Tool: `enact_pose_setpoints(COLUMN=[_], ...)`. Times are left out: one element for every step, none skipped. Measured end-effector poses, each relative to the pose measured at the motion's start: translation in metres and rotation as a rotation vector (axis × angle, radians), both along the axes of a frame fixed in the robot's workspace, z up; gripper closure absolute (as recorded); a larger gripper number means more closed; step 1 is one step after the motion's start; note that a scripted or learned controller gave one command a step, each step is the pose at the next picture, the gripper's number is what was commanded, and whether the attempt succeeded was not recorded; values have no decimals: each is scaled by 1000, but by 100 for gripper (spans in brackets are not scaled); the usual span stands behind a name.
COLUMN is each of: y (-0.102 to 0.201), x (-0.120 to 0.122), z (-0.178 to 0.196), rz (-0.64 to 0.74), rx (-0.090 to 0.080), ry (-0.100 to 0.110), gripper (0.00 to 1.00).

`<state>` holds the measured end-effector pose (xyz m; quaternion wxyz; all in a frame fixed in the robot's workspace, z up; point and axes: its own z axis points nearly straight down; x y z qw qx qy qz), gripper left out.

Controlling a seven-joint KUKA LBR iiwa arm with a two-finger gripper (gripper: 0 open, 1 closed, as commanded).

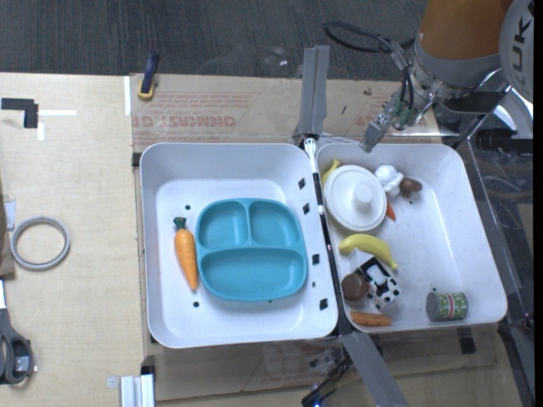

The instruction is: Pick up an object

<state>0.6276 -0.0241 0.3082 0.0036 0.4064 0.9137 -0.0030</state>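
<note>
two bins (153,253), two carrots (186,254), one banana (368,246)

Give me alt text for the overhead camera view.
A gripper hovers above the back rim of the right bin, which holds a lid, a banana and a can. The left bin holds a blue tray and a carrot.

Bright, even light — soft shadows

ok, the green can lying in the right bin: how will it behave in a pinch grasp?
The green can lies on its side near the right bin wall, so a nudge would probably roll it. It looks rigid, likely keeping shape under squeeze. Its smooth curved side may slip unless gripped across the ends.
</note>
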Motion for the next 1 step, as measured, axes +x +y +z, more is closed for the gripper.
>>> enact_pose_setpoints(y=[-81], x=[-5], z=[29], rz=[127], rx=[6], ry=[2], gripper=[100])
